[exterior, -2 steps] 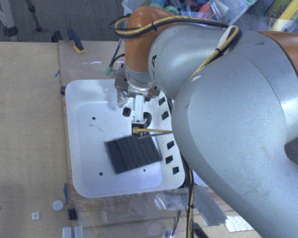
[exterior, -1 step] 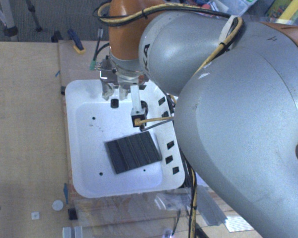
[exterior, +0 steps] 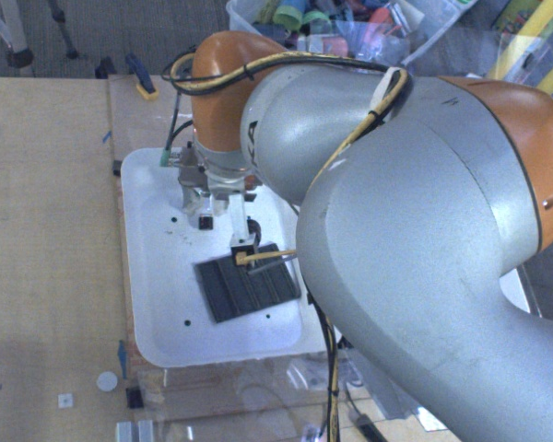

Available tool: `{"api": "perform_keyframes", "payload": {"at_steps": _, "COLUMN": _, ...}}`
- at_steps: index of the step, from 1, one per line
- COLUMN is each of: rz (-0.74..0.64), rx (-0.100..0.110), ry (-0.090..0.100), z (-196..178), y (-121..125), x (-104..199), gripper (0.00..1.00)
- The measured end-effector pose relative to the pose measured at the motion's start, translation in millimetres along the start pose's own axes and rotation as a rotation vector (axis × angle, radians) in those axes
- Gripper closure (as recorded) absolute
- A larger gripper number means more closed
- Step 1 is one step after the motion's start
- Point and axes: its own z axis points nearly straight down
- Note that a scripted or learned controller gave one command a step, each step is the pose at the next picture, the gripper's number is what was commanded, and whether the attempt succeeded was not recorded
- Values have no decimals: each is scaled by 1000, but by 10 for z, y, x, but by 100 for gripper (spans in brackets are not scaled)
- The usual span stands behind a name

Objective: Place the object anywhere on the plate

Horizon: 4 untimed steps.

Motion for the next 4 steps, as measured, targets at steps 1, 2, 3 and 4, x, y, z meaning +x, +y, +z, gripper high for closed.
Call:
{"api": "perform_keyframes", "payload": {"at_steps": 1, "rz": -587, "rx": -4, "ry": 1, "z": 106, "y": 23, "x": -1, "gripper": 100}}
{"api": "perform_keyframes", "payload": {"at_steps": 2, "rz": -836, "rx": -24, "ry": -3, "z": 102, "y": -375, "x": -917, "gripper": 100}}
{"api": "perform_keyframes", "payload": {"at_steps": 3, "rz": -715, "rx": -21, "ry": 0, "z": 106, "y": -108, "x": -331, "gripper": 100}}
{"api": "perform_keyframes", "payload": {"at_steps": 4, "rz": -594, "rx": -26, "ry": 3, "z": 91, "y": -683, "x": -269, "gripper": 100}}
